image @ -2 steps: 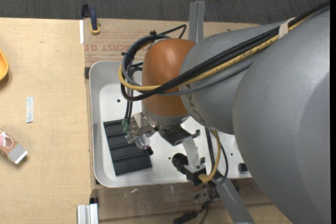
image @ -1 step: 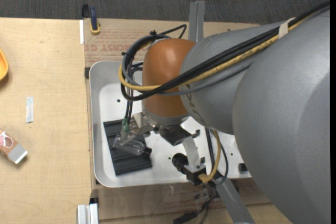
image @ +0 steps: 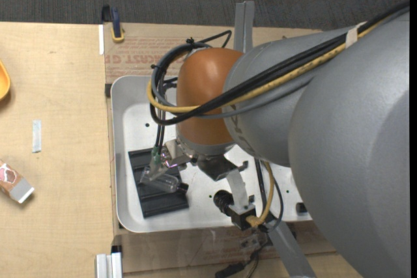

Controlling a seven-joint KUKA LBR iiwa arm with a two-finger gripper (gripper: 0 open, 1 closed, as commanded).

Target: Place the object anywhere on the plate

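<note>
Where the table (image: 52, 75) lies left of the white bin (image: 124, 140), a small packet (image: 14, 183) rests; inside the bin a black object (image: 156, 195) sits under the gripper (image: 163, 172), whose grasp I cannot tell.

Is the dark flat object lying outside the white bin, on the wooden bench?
No. The dark flat object lies inside the white bin, near its lower left corner, beneath the arm's claw.
</note>
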